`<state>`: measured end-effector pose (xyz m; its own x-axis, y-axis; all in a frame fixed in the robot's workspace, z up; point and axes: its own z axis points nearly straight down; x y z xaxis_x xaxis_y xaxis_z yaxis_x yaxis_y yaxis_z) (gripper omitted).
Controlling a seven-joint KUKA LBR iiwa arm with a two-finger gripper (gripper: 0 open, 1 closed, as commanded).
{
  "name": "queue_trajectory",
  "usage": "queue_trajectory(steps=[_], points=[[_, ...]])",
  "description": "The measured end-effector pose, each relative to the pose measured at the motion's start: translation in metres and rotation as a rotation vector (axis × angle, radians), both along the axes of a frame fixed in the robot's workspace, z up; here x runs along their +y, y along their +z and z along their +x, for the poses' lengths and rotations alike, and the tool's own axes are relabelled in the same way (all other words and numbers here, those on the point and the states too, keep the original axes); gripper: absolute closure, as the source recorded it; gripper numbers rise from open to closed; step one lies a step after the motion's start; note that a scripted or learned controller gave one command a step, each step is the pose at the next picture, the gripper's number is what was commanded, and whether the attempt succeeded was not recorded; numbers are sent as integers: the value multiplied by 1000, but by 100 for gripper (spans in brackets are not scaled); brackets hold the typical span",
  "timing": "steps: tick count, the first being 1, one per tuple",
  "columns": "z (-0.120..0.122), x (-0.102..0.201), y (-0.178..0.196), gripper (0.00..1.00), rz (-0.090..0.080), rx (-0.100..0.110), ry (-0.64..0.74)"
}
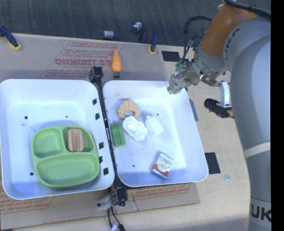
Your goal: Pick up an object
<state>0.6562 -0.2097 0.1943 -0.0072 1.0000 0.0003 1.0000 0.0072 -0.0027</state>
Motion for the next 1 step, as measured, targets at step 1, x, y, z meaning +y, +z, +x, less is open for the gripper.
queue_trajectory(steps=[1], points=[[1, -1, 2, 0, -1, -3, 0]])
